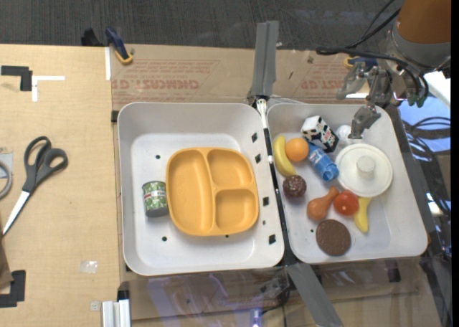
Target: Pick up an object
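My gripper (364, 119) hangs over the back of the right bin (409, 211), just above a white round lid (364, 169) and right of a black-and-white toy cow (319, 132). Nothing shows in it. The right bin also holds a banana (280, 159), an orange (296, 149), a blue bottle (324, 165), a dark plum (294, 186), an orange toy carrot (320, 206), a red tomato (346, 204), a small yellow piece (362, 216) and a brown disc (333, 237). In the left bin (133, 239) lie a yellow divided plate (213, 191) and a small green can (154, 198).
Scissors (36, 164) lie on the wooden bench at far left. A blue clamp (118, 44) sits at the back edge of the cardboard sheet (186, 82). Cables (423, 132) trail along the right side of the right bin.
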Controlling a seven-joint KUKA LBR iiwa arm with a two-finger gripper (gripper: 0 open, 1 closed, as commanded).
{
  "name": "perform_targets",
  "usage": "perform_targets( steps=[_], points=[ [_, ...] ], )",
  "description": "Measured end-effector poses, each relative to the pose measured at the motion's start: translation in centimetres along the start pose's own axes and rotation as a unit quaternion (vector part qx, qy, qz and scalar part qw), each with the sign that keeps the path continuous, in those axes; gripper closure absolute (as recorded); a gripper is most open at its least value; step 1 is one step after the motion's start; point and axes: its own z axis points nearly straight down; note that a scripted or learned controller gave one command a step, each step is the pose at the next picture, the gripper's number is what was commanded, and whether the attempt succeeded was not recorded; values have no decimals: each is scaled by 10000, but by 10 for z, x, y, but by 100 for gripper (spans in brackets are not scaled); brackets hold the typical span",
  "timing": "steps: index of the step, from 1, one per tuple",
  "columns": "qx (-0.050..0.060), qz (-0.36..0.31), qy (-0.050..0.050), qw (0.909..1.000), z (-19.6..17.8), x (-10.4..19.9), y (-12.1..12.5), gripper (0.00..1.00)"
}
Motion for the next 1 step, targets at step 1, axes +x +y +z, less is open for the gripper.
perform_targets(
  steps=[1],
  points=[
    [-7, 280, -2, 9996, 151, 6, 27, 0]
  ],
)
